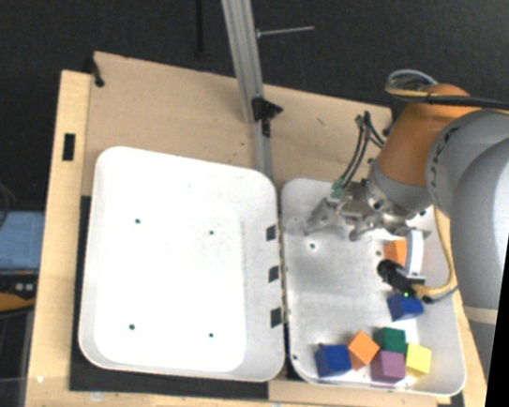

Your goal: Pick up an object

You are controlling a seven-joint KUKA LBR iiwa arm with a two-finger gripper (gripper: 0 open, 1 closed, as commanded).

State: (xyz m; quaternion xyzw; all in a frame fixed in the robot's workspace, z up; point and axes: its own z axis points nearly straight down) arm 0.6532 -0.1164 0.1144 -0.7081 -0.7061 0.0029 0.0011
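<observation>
Blocks cluster in the near right corner of the right bin point(318, 283): a blue block point(333, 359), orange block point(364, 348), green block point(393, 339), purple block point(389, 365) and yellow block point(418, 358) (another blue block point(404, 306) lies just beyond); we see the gripper point(352, 217) over the bin's far end, and we cannot tell its grasp

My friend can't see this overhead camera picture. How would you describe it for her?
A grey robot arm with an orange band reaches from the right, its gripper above the far end of the right white bin. Small coloured blocks cluster at that bin's near end: blue, orange, green, purple, yellow. The left white bin sits beside it.
</observation>
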